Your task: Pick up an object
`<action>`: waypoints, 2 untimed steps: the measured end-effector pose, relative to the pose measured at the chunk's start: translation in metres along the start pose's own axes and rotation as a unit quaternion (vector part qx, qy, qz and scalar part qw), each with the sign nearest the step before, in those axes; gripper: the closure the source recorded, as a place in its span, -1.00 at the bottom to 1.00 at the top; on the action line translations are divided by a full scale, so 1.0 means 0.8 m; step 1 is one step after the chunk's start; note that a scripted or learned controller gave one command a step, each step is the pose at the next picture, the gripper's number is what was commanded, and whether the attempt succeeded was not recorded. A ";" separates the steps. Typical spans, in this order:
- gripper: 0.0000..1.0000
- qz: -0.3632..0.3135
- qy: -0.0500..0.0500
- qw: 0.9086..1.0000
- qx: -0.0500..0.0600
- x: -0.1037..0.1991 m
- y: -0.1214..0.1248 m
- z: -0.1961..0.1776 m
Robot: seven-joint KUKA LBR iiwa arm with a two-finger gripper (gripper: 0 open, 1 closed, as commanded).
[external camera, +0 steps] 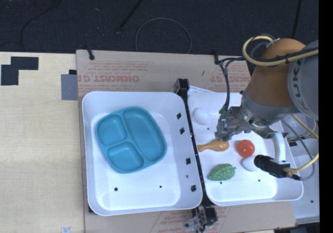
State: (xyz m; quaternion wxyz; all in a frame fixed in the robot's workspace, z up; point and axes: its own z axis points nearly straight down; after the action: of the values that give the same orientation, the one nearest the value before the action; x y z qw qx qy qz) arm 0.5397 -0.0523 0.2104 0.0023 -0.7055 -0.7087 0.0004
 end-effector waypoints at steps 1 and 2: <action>1.00 0.000 0.000 1.000 0.000 0.067 0.011 0.010; 1.00 0.000 0.000 1.000 -0.001 0.130 0.029 -0.001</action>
State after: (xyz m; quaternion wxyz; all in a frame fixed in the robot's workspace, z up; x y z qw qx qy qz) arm 0.5621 0.0515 0.2111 0.0014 -0.7055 -0.7087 0.0000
